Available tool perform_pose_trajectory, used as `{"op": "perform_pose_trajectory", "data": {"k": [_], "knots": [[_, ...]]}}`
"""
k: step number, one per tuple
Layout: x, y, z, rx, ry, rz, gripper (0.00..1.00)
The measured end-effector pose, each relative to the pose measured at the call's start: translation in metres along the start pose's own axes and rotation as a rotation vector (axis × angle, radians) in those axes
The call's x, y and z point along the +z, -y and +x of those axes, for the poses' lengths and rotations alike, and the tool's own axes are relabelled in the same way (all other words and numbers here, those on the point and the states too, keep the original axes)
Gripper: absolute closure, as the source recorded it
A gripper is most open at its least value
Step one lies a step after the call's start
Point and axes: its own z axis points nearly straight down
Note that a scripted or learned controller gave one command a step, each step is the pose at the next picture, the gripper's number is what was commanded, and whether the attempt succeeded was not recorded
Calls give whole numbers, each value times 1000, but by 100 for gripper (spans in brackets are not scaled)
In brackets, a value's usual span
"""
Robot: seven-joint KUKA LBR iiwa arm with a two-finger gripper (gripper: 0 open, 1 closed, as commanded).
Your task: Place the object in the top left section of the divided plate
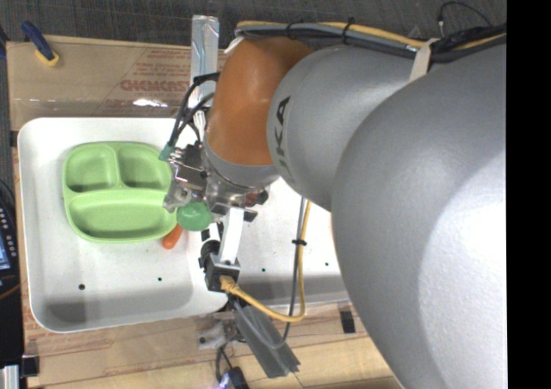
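Grey arm [413, 163] loomed nearest over the cardboard-covered bench [103, 77] and dark carpet, its gripper [185, 194], jaw state impossible to tell, beside one green divided plate [116, 194] in the left white bin [52, 293], one orange-and-green object [181, 225] just beside the plate's edge.

Light: you get even, bright overhead | Glare: soft sheen on the big grey arm casing [430, 206] | Shadow: faint inside the shallow white plastic bin [52, 293] | Focus: sharp, no blur.
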Motion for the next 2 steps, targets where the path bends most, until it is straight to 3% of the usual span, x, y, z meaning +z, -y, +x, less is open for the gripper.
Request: {"op": "perform_pose_trajectory", "data": {"k": [1,2], "knots": [[49,33,23,-190,1,2,100],[48,33,23,-191,1,1,0]]}}
